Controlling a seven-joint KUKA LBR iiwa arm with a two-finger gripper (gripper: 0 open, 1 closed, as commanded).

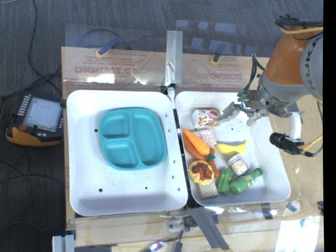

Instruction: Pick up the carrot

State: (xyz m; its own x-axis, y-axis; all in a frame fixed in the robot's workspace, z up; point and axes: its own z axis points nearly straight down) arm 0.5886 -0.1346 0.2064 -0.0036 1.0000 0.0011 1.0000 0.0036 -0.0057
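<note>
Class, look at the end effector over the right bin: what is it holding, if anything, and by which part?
Nothing. The end effector hangs open above the right bin, with nothing between its fingers. The carrot lies apart from it, by the bin's left wall.

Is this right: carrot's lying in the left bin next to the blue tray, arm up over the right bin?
Not quite. The camera view shows the carrot in the right bin, by its left wall among the other food items. The blue tray sits alone in the left bin. The arm is over the right bin.
</note>
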